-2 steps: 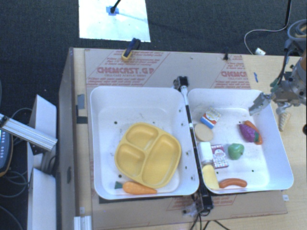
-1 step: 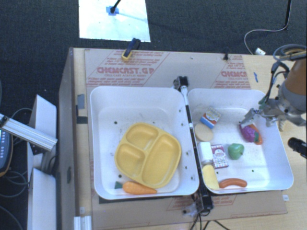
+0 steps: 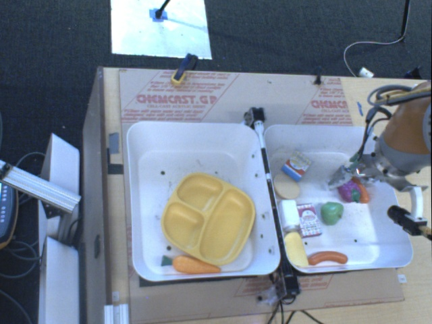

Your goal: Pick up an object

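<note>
The right bin [image 3: 378, 252] holds several small items: a purple grape bunch [image 3: 348, 192] with an orange piece [image 3: 364, 193] beside it, a green fruit [image 3: 331, 212], a red-and-white box [image 3: 309, 220], a blue, red and white carton [image 3: 295, 166], a beige disc [image 3: 287, 187], a white cylinder [image 3: 289, 214], a yellow piece [image 3: 295, 248] and a sausage [image 3: 327, 257]. My gripper [image 3: 345, 177] hangs low over the right bin, just above and left of the grape bunch. Nothing is visibly held in it.
The left bin [image 3: 145, 181] carries a yellow divided plate [image 3: 209, 218], with a carrot [image 3: 196, 265] at its front wall. The grey arm with its orange band [image 3: 408, 130] crosses the right bin's right side. A black part [image 3: 405, 220] juts over the bin's right rim.
</note>
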`<state>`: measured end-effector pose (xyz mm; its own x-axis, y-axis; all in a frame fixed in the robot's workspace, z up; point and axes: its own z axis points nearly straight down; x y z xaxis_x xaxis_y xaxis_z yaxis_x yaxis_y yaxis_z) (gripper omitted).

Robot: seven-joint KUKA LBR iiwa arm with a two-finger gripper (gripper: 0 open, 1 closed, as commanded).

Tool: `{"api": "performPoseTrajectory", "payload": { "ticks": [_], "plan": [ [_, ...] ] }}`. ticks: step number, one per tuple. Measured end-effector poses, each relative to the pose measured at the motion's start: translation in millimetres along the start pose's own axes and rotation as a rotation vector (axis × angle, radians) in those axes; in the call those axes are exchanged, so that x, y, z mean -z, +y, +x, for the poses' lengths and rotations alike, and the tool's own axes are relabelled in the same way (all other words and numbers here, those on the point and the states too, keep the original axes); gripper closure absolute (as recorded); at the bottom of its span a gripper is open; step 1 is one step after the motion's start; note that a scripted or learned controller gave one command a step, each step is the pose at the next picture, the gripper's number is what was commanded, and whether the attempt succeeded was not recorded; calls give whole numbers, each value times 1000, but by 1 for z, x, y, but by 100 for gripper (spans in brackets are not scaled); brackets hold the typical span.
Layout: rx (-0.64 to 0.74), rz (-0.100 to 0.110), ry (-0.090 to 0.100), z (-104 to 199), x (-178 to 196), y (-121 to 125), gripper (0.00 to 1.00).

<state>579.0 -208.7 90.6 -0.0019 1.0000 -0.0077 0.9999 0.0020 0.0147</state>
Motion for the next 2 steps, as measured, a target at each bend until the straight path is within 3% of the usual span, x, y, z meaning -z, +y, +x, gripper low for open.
{"api": "performPoseTrajectory", "payload": {
  "ticks": [1, 2],
  "plan": [
    [1, -4, -3, -1, 11, 1, 100],
    [2, 12, 9, 80, 12, 31, 100]
  ]
}}
